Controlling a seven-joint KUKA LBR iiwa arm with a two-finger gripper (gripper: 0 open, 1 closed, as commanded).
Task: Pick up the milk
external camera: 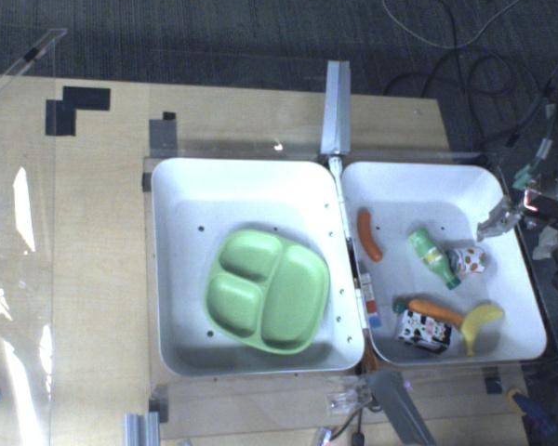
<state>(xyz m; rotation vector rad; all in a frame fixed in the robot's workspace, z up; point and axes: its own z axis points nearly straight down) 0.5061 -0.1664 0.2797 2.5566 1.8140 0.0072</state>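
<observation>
The milk is a small carton with black-and-white cow spots. It lies near the front wall of the right bin, just below an orange carrot. My gripper hangs over the bin's right rim, well up and to the right of the milk and apart from it. Nothing can be seen held in it.
Also in the right bin are a red sausage, a green bottle, a small strawberry-patterned item and a yellow banana. The left bin holds a green divided plate. Cables trail at the back right.
</observation>
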